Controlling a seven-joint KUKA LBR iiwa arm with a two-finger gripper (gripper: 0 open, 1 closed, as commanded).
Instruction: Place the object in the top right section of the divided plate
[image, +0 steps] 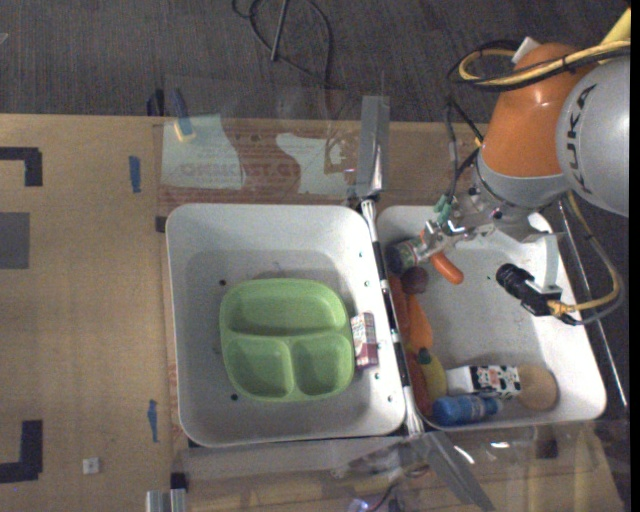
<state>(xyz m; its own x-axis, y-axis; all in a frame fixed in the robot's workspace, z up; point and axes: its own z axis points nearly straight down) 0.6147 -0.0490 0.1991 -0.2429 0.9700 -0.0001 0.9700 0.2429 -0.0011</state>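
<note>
Still at the picking stage: gripper (432, 243) low over the right white bin (560, 395), beside a small orange carrot-shaped toy (448, 268); finger spread impossible to tell, nothing visibly held. Green divided plastic plate (288, 338) waiting in the left white bin (200, 250). Next, probably: secure a grasp, lift, carry left to the plate's top right section.

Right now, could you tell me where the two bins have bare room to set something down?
Left bin: bare floor beside the green divided plate. Right bin: bare middle floor, between the gripper and the milk carton; crowded along its left wall.
</note>
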